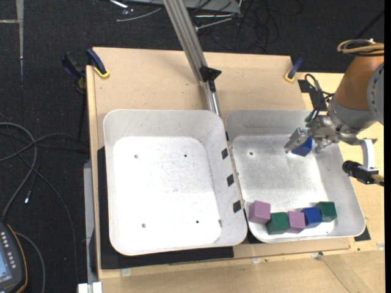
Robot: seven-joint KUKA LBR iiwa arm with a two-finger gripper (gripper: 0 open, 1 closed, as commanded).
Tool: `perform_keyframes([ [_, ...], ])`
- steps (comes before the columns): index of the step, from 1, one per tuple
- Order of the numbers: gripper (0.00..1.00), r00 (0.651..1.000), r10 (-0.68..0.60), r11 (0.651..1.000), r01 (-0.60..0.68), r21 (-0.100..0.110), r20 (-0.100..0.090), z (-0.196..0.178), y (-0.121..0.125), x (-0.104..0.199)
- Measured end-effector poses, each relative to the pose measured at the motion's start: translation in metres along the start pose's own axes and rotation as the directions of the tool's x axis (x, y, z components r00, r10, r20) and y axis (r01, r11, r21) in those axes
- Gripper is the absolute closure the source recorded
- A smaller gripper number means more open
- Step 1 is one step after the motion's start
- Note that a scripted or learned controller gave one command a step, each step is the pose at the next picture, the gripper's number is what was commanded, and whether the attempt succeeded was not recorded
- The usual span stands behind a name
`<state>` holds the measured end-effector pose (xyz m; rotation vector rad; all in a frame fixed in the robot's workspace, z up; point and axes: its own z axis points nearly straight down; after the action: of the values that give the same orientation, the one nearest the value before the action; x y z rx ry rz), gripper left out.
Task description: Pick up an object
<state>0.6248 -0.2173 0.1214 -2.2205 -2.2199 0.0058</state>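
Matt plastic, raw board, bare metal under me.
My gripper [303,141] looks like dull grey metal w/ a glossy blue block [302,149] at its tip. Right bin [275,127] & left bin [122,124]: matt white plastic, speckled & scuffed. Bench [153,78] is rough, unfinished tan board. Cubes: smooth purple [259,211], green [278,223], blue [313,215], prob. plastic. Slanted pole [183,26]: brushed aluminium.

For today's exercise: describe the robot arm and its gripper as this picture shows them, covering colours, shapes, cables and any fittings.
The arm enters from the right: a rounded grey body with a broad orange band above the wrist. A beige cable loops above the band, and thin black cables run along the wrist. The gripper is small, metallic grey and angular. A white bracket with a black fitting sits just below the arm.
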Motion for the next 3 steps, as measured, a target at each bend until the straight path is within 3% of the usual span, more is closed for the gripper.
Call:
perform_keyframes([
  [1, 0.00, 1.000, -0.003, 1.000, 0.003, -0.002, -0.001, 0.028, 0.011, 0.006],
  [2, 1.00, 1.000, -0.005, 1.000, 0.005, -0.005, 0.001, 0.016, 0.011, 0.006],
  [3, 1.00, 1.000, -0.010, 1.000, 0.010, -0.008, -0.004, -0.004, 0.030, 0.103],
])
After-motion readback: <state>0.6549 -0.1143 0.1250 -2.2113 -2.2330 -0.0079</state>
